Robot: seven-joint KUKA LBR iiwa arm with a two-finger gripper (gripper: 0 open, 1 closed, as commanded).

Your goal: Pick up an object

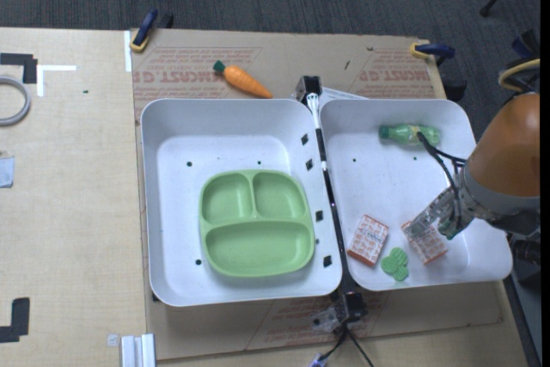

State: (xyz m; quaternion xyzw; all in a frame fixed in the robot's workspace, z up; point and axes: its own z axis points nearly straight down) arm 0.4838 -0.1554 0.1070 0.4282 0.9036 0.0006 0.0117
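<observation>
My pincer (432, 223) is low in the right bin (369, 112), down over a small red-and-white packet (428, 247) near the front wall; whether it is apart or together, I cannot tell. A second red packet (369, 239) and a green scrap (396, 264) lie just beside, to its left.

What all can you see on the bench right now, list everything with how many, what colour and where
bins: 2, white, side by side on the bench
divided plate: 1, light green, in the left bin
bottle: 1, green, top of the right bin
small packet: 1, red and white, bottom of the right bin
second packet: 1, red and white, at the gripper
leafy toy: 1, green, bottom edge of the right bin
carrot: 1, orange, on the cardboard behind the left bin
gripper: 1, grey, low in the right bin
</observation>
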